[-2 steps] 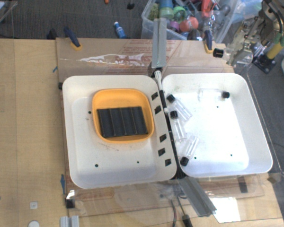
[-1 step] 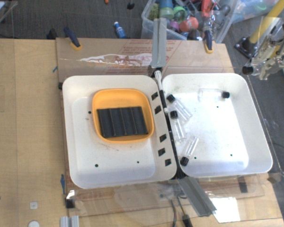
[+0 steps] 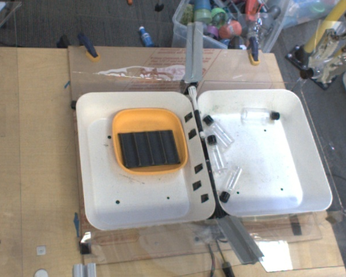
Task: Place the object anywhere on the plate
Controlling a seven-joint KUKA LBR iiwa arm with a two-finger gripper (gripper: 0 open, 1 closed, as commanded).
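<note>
A black ridged block [image 3: 149, 149] lies on the orange plate [image 3: 122, 124] in the left bin [image 3: 98, 203]. Clear vials [image 3: 230, 178] with black caps lie scattered in the right bin [image 3: 300, 172].

Left shallow white bin [image 3: 98, 206]: the rounded-square orange plate [image 3: 122, 120] sits in its upper middle, and a dark ribbed rectangular block [image 3: 149, 148] covers most of the plate's floor. Open floor runs along the bin's front and left side. Right shallow white bin [image 3: 311, 178]: several clear plastic vials with black caps [image 3: 219, 138] lie scattered near its left wall, one more clear vial [image 3: 257, 115] near the back wall (cap end toward the right). The bin's centre, right half and front are open floor. A raised divider with black clips [image 3: 197, 149] stands between the bins, so crossing means clearing it
</note>
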